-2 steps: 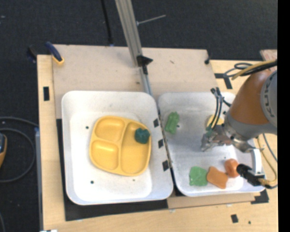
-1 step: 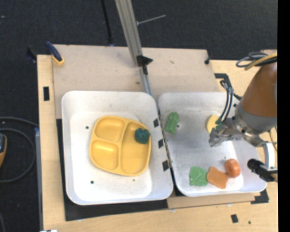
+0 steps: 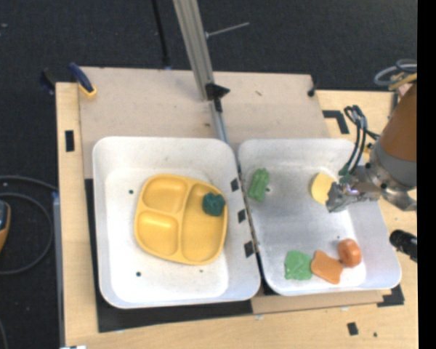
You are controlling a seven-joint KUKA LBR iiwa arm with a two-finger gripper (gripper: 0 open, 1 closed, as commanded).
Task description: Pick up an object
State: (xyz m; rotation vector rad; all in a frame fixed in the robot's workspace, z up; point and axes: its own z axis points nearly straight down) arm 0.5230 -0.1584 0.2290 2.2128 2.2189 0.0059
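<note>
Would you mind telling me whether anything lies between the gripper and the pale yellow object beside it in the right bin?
Nothing visible does. The gripper sits right against the pale yellow object in the right bin. The light green piece lies toward the bin's left wall, and the orange pieces lie nearer the camera.

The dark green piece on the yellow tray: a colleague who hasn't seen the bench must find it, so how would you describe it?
Start at the left bin, which holds a yellow divided tray. On the tray's right side sits the dark green piece. It is darker than both green objects in the right bin.
</note>
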